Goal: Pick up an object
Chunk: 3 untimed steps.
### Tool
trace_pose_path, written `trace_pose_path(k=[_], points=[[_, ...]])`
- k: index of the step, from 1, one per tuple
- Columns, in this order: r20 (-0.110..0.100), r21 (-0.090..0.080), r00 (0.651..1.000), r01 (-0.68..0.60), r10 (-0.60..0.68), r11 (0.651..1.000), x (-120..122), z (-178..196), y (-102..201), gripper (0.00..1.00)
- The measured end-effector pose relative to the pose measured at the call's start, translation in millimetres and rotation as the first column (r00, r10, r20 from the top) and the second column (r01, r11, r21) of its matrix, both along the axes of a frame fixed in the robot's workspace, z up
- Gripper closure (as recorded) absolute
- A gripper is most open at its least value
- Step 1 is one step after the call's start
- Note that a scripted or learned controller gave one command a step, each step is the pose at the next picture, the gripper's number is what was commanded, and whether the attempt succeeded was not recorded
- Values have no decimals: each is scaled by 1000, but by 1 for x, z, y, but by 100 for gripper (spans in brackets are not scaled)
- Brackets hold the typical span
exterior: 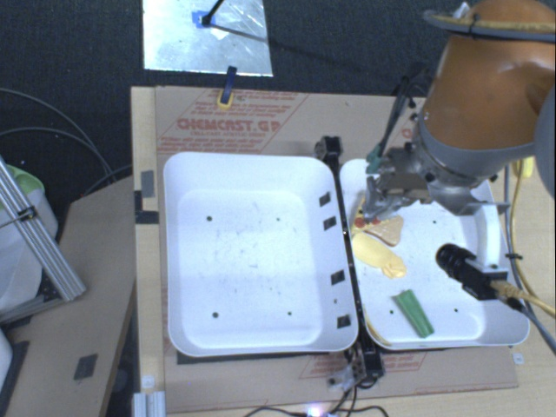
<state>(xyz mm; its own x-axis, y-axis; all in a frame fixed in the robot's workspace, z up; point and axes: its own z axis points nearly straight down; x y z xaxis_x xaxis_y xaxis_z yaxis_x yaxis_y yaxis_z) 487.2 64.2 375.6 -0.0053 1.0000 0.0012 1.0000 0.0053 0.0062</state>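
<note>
My gripper (375, 205) hangs low over the left part of the right bin (452, 324), close to the divider. Directly under and beside it lie a tan piece (388, 229) and a small red bit (359, 223). A yellow banana-like object (379, 255) lies just in front of them. A green block (414, 312) rests nearer the bin's front edge. The arm's bulk hides the fingertips, and nothing visibly sits between them.
The left bin (248, 254) stands alongside, its white floor speckled. Black clips (330, 224) run along the divider between the bins. A metal sheet (207, 24) lies beyond the bench at the back.
</note>
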Motion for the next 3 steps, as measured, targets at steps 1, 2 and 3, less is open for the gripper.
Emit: trace_pose_path(k=[1,2,3], points=[[11,-1,1000,9,-9,1000,0,115,-69,100],[-6,-2,1000,5,-5,1000,26,76,-79,100],[-10,-4,1000,12,-12,1000,45,0,-157,100]])
